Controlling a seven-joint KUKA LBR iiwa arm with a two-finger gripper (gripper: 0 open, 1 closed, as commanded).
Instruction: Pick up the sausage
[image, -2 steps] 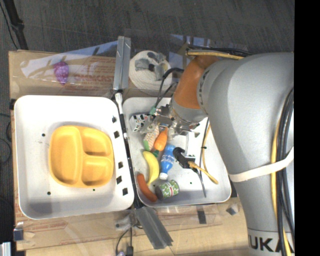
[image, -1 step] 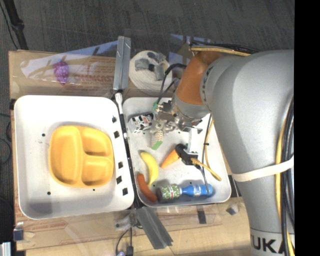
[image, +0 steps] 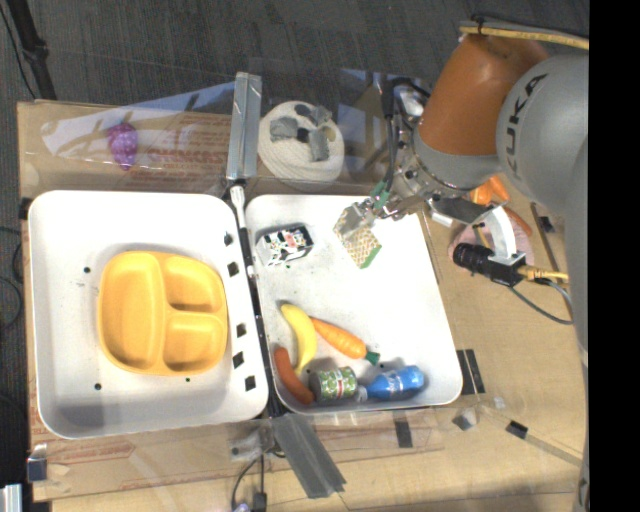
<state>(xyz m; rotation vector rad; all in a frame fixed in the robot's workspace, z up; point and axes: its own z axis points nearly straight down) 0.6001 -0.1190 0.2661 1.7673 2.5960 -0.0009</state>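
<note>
Hovering far from the reddish-brown sausage (image: 291, 374), the jaws (image: 385, 200) show no readable gap; that sausage lies wedged under a yellow banana (image: 299, 335), inviting a wrong grab.

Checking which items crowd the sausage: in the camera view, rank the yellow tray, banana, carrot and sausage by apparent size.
1. yellow tray
2. carrot and banana, too alike to rank
3. sausage, partly hidden

Glossy yellow plastic tray (image: 165, 310) in a smooth matt white bin (image: 60, 400), on a bare pale wooden desk (image: 520, 470).
</note>
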